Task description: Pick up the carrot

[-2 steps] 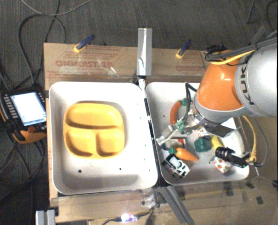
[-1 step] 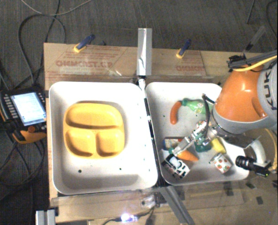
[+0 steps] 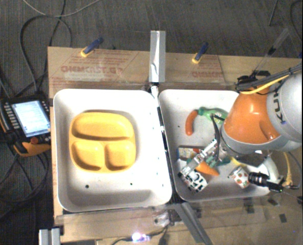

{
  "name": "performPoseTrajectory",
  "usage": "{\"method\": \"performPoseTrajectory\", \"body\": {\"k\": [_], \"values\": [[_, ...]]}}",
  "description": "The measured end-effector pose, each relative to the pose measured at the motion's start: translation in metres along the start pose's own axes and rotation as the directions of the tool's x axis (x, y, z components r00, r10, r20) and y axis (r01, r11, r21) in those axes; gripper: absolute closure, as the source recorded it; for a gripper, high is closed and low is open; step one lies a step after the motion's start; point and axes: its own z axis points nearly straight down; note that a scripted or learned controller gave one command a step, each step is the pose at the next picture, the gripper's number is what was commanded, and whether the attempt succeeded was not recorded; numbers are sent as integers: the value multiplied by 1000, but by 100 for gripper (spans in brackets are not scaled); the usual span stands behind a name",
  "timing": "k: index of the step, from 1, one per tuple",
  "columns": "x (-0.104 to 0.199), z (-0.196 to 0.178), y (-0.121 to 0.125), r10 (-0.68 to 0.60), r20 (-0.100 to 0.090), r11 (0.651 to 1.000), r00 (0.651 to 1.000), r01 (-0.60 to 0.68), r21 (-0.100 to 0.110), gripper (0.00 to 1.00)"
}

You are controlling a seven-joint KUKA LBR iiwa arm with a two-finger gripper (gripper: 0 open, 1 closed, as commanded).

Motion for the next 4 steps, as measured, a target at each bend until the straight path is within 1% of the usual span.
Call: {"method": "performPoseTrajectory", "body": {"k": [1,2,3,4], "values": [[-1,-14,3,0,2,1000,1000,0,-7,100],[17,-68,3,-17,-18,1000,1000,17,24,100],[-25,-15,-12,33,-16,999,999,-33,27,100],[-25,-15,-12,33,-16,999,999,-33,26,0]]}}
